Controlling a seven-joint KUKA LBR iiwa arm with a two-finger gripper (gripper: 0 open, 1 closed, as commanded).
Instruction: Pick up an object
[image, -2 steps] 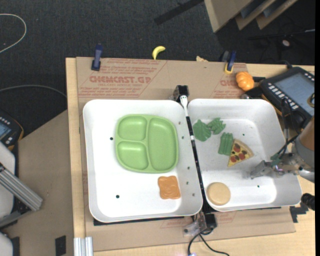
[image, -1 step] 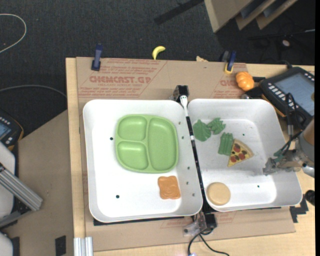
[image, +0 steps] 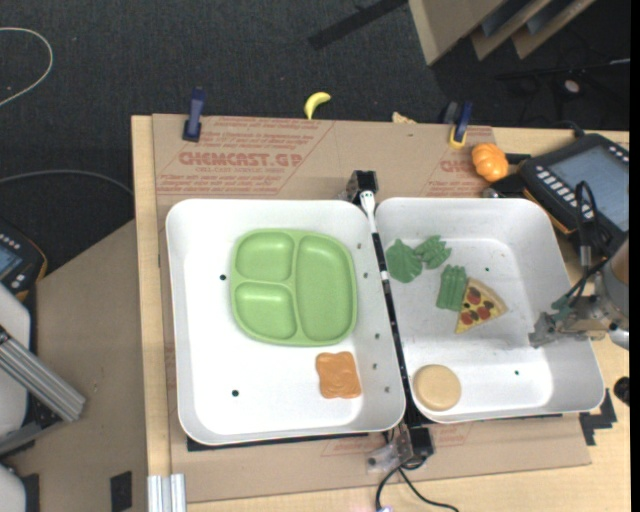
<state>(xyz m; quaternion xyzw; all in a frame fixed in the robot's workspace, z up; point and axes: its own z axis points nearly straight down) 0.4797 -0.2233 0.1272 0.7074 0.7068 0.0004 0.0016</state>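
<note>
Claw (image: 548, 328) hovers, seemingly parted and holding nothing, beside right bin's (image: 520, 385) edge.

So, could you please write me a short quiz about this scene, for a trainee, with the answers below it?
1. True or false: the green divided plate lies in the left bin.
2. Which thing lies nearest the pizza slice? A) orange waffle B) green toy beside it C) round beige disc
3. Fill in: the gripper is over the ____ edge of the right bin.

Key: 1 true; 2 B; 3 right.
</note>
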